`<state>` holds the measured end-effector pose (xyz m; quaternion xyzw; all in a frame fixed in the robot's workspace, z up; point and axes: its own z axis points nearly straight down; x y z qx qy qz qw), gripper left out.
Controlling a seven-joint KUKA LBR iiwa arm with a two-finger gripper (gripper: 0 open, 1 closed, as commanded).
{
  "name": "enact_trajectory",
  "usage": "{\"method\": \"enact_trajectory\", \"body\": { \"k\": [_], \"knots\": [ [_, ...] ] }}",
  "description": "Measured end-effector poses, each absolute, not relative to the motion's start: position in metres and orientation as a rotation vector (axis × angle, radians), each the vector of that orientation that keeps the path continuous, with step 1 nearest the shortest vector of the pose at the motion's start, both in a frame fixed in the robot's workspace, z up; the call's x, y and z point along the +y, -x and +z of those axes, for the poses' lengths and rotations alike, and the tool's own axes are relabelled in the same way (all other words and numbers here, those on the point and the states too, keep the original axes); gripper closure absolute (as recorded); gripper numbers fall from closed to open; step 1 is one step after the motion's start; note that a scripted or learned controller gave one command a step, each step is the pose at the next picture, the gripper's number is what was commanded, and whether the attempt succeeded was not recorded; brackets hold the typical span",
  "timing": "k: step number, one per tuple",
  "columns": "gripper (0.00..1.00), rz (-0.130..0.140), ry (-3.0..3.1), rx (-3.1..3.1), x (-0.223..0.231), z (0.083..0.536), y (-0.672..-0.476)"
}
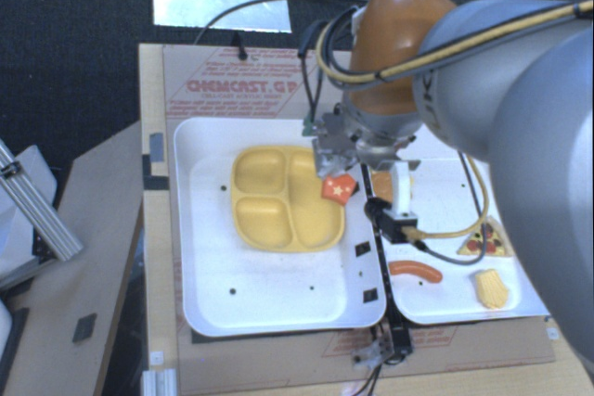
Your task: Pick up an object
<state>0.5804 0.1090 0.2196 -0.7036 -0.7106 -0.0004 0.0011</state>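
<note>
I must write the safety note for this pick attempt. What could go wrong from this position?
1. The gripper is low over the right edge of the yellow divided plate, beside the small orange piece; it may press or drag the plate.
2. The orange piece lies near the divider between the bins, so a nudge could push it against the wall.
3. The yellow cable hangs over the right bin and might snag.

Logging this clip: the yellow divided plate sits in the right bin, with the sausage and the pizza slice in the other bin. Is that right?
Not quite. In the camera view the yellow divided plate lies in the left bin. The sausage and the pizza slice lie in the other bin, the right one.
</note>
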Motion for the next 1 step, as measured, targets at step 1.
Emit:
{"method": "enact_trajectory", "body": {
  "k": [1],
  "knots": [
    [0.0,-0.001,2.216,-2.226,0.1059,0.2197,-0.5813]
  ]
}}
